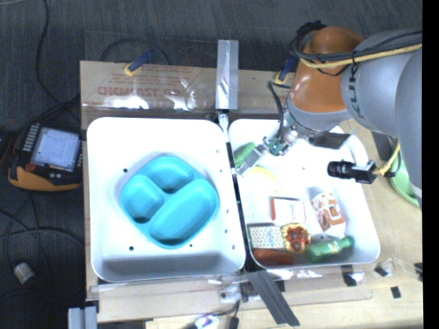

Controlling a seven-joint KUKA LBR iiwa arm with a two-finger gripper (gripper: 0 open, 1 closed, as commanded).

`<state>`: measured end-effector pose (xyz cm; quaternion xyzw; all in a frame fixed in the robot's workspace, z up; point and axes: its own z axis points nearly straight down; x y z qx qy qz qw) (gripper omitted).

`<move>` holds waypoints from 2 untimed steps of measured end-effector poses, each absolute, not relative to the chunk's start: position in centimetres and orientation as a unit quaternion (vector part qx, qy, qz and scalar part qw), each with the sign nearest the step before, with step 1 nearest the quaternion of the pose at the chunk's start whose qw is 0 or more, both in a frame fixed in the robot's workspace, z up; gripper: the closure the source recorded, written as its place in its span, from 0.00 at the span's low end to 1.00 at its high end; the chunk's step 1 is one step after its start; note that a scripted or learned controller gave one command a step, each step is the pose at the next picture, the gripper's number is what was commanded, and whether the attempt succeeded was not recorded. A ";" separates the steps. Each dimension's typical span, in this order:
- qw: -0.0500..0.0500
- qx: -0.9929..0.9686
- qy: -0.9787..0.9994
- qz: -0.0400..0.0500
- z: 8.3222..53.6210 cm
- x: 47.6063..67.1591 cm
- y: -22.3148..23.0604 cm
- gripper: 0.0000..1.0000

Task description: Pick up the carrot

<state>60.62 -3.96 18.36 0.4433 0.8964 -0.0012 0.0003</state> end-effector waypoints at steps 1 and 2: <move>0.001 0.428 0.904 -0.002 18.4 61.3 -4.2 0.00; 0.000 0.406 0.914 -0.002 18.4 60.4 -3.8 0.00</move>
